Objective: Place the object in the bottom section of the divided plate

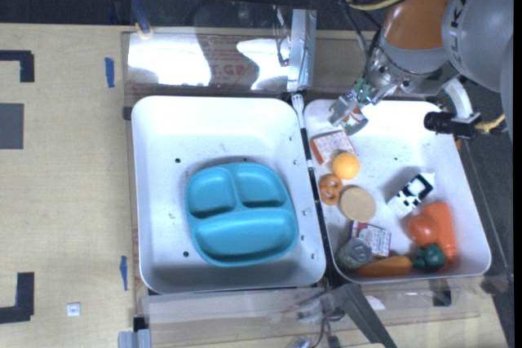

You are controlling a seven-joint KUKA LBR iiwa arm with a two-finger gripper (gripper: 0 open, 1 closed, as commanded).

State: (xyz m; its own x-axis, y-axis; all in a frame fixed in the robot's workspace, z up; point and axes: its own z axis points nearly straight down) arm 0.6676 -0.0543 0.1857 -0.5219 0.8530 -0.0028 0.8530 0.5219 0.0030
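A blue divided plate (214, 193) lies in the left white bin (155, 143), with two small sections at the top and one wide section at the bottom. My gripper (349, 112) hangs over the far left corner of the right bin (457, 175), just above a red and white packet (333, 146). A small red and white bit shows at its tip; I cannot tell whether it is held. Below the packet lie an orange ball (347, 166), a brown ring-shaped pastry (329, 188) and a tan disc (356, 203).
The right bin also holds a black and white block (410, 190), an orange pepper (430, 224), a green piece (430, 258), a carrot (383, 266), a grey can (356, 253) and a small packet (377, 238). A clear panel (212, 53) stands behind the left bin.
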